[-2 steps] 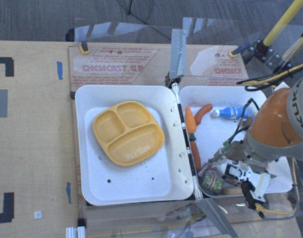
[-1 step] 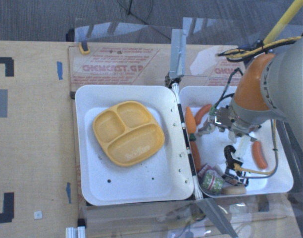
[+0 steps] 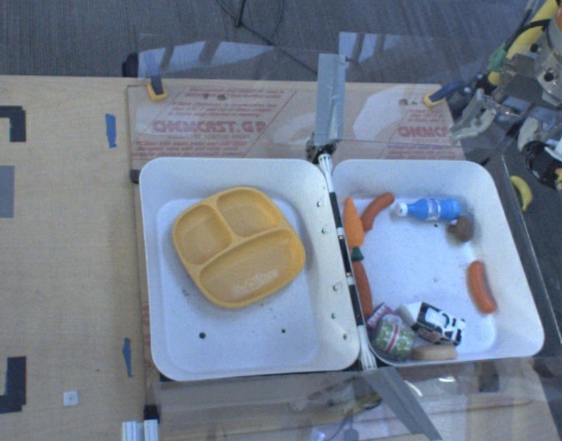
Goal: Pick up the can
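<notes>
Can (image 3: 392,336) on its side, R bin (image 3: 515,246) near corner, jaws' state can't tell

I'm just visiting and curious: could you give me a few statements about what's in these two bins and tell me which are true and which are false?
1. The yellow divided plate lies in the left bin. True.
2. The can sits on the plate. False: it lies in the right bin, near its front left corner.
3. A blue bottle lies in the right bin. True.
4. The gripper is closed around the can. False: it is up beyond the right bin's far corner, away from the can.
</notes>
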Controlling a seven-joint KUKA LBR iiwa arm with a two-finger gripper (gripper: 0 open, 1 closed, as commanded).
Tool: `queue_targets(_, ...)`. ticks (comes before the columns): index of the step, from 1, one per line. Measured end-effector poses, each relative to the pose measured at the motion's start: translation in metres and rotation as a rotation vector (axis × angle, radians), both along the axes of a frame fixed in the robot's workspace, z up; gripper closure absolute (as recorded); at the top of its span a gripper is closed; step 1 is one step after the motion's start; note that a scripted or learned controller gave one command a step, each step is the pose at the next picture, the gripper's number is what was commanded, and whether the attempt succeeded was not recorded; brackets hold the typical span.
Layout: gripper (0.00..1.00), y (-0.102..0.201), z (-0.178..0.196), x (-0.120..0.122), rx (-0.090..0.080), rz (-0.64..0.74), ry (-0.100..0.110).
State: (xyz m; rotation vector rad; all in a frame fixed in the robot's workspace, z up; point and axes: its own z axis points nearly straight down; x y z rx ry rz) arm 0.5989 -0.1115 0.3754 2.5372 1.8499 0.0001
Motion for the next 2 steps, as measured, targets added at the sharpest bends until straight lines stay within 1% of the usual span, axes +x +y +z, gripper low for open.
queue_targets(1,0.00,-0.028,-0.161,-0.065,0.002,-0.073,0.003)
queue_targets(2,0.00,0.000,-0.290,-0.106,0.003,-0.043,0.000)
